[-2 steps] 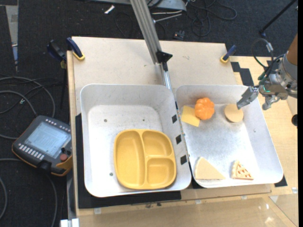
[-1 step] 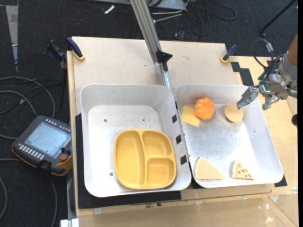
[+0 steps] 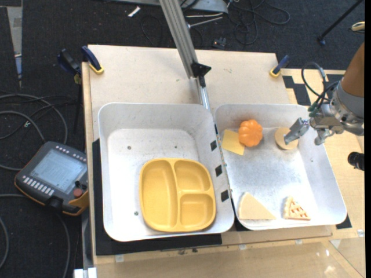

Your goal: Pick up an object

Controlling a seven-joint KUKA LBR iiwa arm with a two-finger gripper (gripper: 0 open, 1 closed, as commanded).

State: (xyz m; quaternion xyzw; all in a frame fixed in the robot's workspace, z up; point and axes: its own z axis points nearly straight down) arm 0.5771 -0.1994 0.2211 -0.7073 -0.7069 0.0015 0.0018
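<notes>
Left bin (image 3: pixel 116 155): yellow divided tray (image 3: pixel 177 194), apart from the work. Right bin (image 3: pixel 324 172), left to right: yellow slab (image 3: pixel 232 143) touching orange pumpkin (image 3: pixel 250 132), pale wedge (image 3: pixel 254 208), waffle piece (image 3: pixel 295 209), tan round disc (image 3: pixel 284 139). Approach step, judged: gripper (image 3: pixel 308 131) spread wide, grasping nothing, just beside disc at bin's far right; next, centring over disc, lowering and closing, bin wall nearby a likely hindrance.

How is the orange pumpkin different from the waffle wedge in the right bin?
The pumpkin is round, plump and orange; the waffle wedge is flat, triangular and tan with a grid pattern. The pumpkin sits near the bin's far side beside a yellow slice; the wedge lies at the near edge. Both share the right bin.
</notes>
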